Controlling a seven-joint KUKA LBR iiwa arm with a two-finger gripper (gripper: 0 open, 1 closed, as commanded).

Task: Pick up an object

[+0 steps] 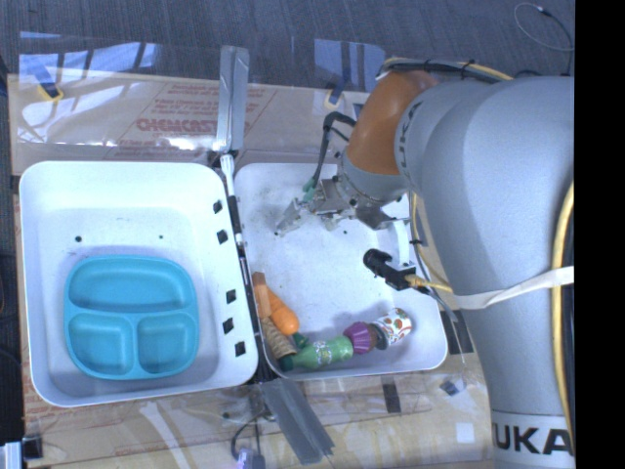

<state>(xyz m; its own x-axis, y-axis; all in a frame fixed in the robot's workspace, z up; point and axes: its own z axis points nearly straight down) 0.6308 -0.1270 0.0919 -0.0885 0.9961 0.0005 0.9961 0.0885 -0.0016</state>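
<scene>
My gripper hangs over the back part of the right bin, open, with nothing between its fingers. Several small objects lie in a row along that bin's front wall: an orange carrot-like piece, a green toy vegetable, a purple piece and a white patterned cup. They all lie well in front of the gripper, apart from it.
The left bin holds a blue divided tray in its front half. A ridge with black clips separates the two bins. The grey arm covers the right bin's right edge.
</scene>
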